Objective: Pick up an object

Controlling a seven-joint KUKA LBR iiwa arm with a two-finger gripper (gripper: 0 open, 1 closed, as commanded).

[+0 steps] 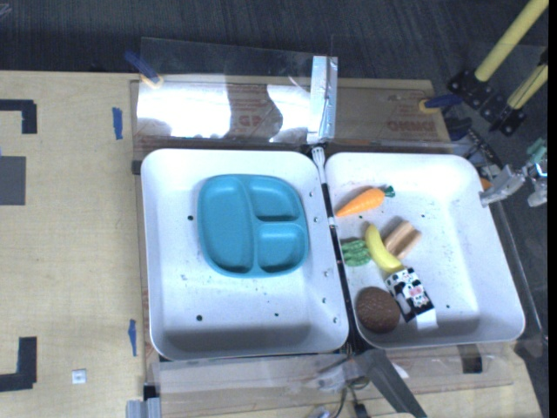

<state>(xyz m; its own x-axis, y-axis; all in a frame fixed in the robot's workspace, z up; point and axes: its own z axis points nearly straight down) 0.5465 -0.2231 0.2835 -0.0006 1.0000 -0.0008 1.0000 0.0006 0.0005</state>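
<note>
The banana lies in the right bin, long axis running near-right to far-left, among the carrot and coconut; jaw state cannot be told.

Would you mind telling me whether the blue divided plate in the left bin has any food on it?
Empty. The blue divided plate lies flat in the left bin, and all its compartments show bare blue surface.

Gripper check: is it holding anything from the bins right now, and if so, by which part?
Nothing can be seen in its grip. The carrot, banana, brown ball and other items lie in the right bin; the blue tray sits in the left bin.
</note>
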